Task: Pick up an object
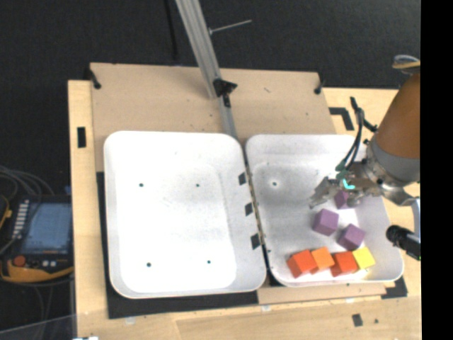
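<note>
Background: dark floor around a pale wooden desk, seen from above at a slant.
Desk: it carries two shallow white bins side by side on a dark mat.
Left bin: white floor with a few small dark dots.
Right bin: holds all the blocks, gathered toward its near right part.
Arm: grey with an orange band, it enters from the right and reaches over the right bin.
End effector: low over the right bin's right side, close above a small purple block; whether it is released or clenched cannot be told.
Purple cubes: one just below the end effector, another near it to the lower right, apart from each other.
Front row: along the right bin's near wall, an orange-red block, an orange block, a red block and a yellow block, closely side by side.
Metal post: rises at a slant from behind the bins.
Handheld panel: off the desk at far left, with cables.
</note>
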{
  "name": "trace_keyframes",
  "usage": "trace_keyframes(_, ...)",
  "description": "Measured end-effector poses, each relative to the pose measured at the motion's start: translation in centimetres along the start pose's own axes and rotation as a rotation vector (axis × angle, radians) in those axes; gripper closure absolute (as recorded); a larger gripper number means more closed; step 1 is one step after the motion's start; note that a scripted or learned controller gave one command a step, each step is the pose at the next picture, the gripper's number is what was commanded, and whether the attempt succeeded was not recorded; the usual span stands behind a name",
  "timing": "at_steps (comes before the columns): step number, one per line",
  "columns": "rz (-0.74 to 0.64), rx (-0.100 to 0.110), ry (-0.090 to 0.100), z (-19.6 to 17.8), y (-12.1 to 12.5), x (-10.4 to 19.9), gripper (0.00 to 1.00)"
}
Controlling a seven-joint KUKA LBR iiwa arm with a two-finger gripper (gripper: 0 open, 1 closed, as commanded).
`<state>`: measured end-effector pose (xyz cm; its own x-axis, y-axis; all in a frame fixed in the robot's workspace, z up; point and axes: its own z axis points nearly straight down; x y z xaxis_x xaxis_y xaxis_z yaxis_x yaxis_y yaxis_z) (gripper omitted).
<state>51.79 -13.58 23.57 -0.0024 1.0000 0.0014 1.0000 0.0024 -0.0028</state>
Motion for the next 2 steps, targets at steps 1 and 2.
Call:
trace_keyframes(1, 0.003, -0.005, -0.001, -0.2, 0.1, 0.0, 0.0)
trace_keyframes(2, 0.005, 0.001, -0.003, 4.9, 0.8, -0.9, 0.0)
